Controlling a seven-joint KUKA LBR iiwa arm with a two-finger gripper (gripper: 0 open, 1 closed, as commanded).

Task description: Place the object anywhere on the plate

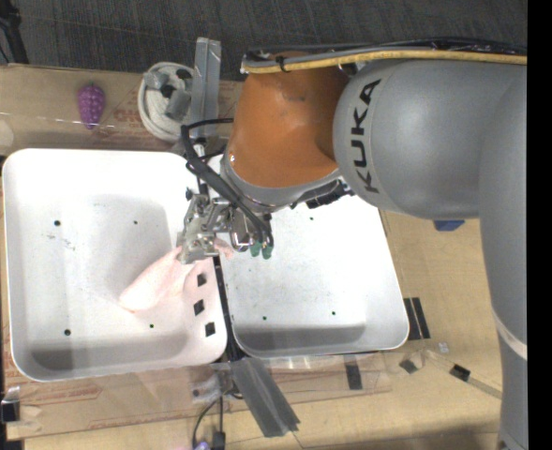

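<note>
While the arm [425,129] (one, grey, orange-banded) hangs over the seam between the bins, the task reads as unfinished, by judgement. Bins: two, shallow, white, side by side on the bench [32,101]; left bin [69,251], right bin [304,298]. Pale pink thing [152,287]: one, lying in the left bin near its right wall, its upper end reaching the gripper [212,234]; plate or object, too blurred to tell. Gripper: one; how far open, and whether it has hold of the pink thing, cannot be told. Left to do: a clear set-down on the plate. Purple thing [91,104]: one, on the bench beyond the left bin, well apart.
</note>
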